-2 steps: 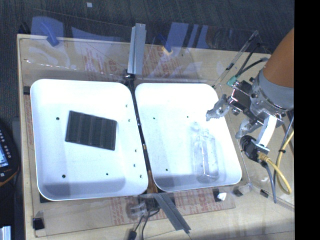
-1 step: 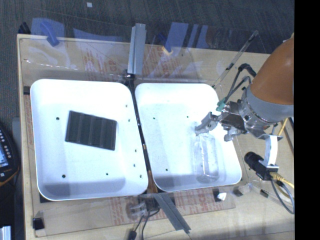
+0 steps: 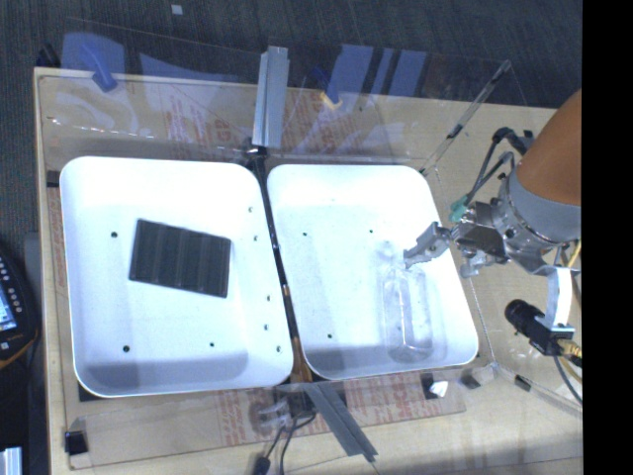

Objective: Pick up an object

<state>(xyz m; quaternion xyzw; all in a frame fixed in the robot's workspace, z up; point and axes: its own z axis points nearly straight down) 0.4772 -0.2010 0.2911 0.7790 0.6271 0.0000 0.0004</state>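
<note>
A grey robot arm with an orange band (image 3: pixel 554 176) reaches in from the right over a pale wooden surface (image 3: pixel 514 433) carrying two shallow white bins set side by side. Its two-finger gripper (image 3: pixel 420 248) hangs at the right-hand rim of the right bin (image 3: pixel 326 196), just above the top end of a clear, see-through plastic bottle (image 3: pixel 406 310) that lies lengthwise on that bin's floor near its right wall. Whether the gripper is open or closed cannot be told from this angle, and nothing can be seen caught in it. In the left bin (image 3: pixel 89 196), well apart from the arm, a dark grey ribbed rectangular pad (image 3: pixel 181 257) lies flat and slightly skewed. Both objects rest on the floors of their bins, so the pick appears not yet done: the arm looks placed for a try at the bottle, with closing on it and lifting it clear seemingly left to do.
</note>
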